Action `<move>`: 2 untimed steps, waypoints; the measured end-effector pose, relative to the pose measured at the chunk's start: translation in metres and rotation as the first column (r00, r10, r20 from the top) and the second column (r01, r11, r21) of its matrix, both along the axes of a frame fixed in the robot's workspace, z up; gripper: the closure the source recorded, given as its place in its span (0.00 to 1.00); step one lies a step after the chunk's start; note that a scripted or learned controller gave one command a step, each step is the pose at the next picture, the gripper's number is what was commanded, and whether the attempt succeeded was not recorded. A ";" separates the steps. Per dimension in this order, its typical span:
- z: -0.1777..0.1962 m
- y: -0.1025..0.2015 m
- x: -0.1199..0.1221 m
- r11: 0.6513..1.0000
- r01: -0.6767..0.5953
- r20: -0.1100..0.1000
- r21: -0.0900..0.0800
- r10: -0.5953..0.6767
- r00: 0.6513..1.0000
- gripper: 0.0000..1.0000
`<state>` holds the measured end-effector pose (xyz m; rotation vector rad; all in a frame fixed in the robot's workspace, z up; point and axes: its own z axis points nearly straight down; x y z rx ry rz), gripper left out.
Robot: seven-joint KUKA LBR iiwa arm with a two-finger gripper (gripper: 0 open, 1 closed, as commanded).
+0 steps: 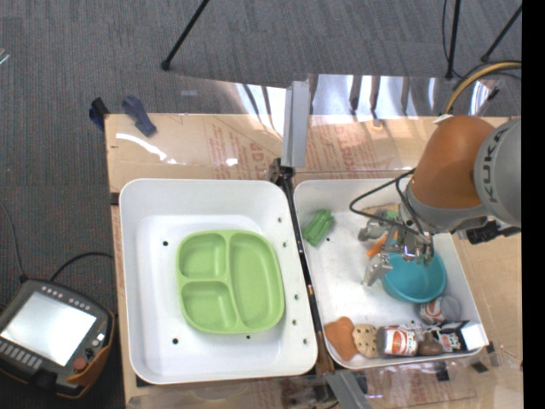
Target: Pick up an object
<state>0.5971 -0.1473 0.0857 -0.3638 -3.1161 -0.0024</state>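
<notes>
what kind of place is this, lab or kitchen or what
Most likely a robotics lab set up for pick tests, not a kitchen. A KUKA arm reaches over two white bins of toy items on a bench, a teach pendant lies on grey carpet, and tripod legs stand behind.

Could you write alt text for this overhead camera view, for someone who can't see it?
A grey robot arm's gripper hangs over the right white bin beside a teal bowl, with a green toy, a cookie and a small can nearby. The left white bin holds a green divided plate.
</notes>
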 end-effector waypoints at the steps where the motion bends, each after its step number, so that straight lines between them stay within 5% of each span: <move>1: 0.002 0.022 -0.026 1.000 -0.008 0.004 0.000 0.008 1.000 0.00; 2: 0.002 -0.012 0.024 0.997 0.080 0.007 -0.002 -0.079 0.997 0.00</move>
